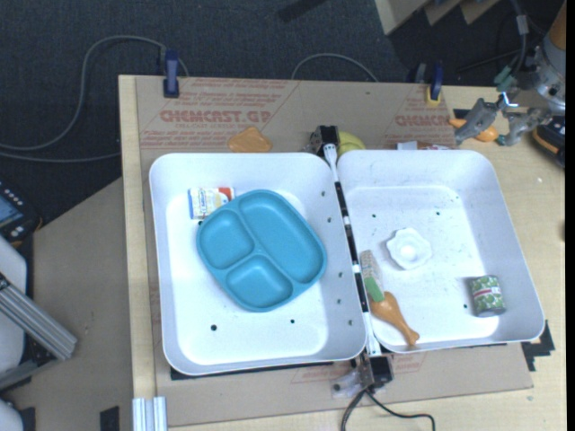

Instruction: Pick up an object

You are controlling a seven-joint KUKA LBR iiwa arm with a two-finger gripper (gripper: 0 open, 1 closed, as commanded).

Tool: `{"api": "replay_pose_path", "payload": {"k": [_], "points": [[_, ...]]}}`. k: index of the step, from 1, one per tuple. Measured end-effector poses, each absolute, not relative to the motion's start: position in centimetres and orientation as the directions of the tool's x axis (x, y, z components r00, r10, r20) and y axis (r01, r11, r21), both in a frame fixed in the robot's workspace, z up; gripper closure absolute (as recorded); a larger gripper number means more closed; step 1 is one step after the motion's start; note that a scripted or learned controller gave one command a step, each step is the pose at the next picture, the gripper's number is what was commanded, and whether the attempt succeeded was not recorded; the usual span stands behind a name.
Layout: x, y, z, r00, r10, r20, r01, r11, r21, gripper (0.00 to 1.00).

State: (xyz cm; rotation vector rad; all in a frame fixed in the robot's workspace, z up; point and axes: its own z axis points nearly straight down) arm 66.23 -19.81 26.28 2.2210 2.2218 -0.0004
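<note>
My gripper hovers beyond the back right corner of the right bin, above the bench, with its fingers apart and nothing between them. In the right bin lie a white fried-egg toy, a small green can near the right wall, an orange drumstick toy at the front left, and a thin green and grey piece along the divider. The left bin holds a blue divided plate and a small white carton at its back left.
Behind the bins, on the cardboard, sit an orange piece and a yellow object. Blue clamps hold the board's back edge. Cables run across the dark floor behind.
</note>
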Motion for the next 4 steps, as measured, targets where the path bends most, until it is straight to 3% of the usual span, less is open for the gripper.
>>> {"api": "replay_pose_path", "payload": {"k": [1, 2, 3, 4], "points": [[61.4, -21.2, 12.9, 0.004, 1.0, 0.005, 1.0, -0.004, -0.016, 0.0], [49.9, -11.5, 17.9, -0.005, 1.0, 0.007, 1.0, 0.005, -0.007, 0.0], [47.6, -9.6, 9.4, 0.0, 1.0, 0.004, 1.0, 0.0, -0.011, 0.0], [57.2, -14.3, 8.5, -0.001, 1.0, -0.004, 1.0, 0.001, 0.005, 0.0]]}}
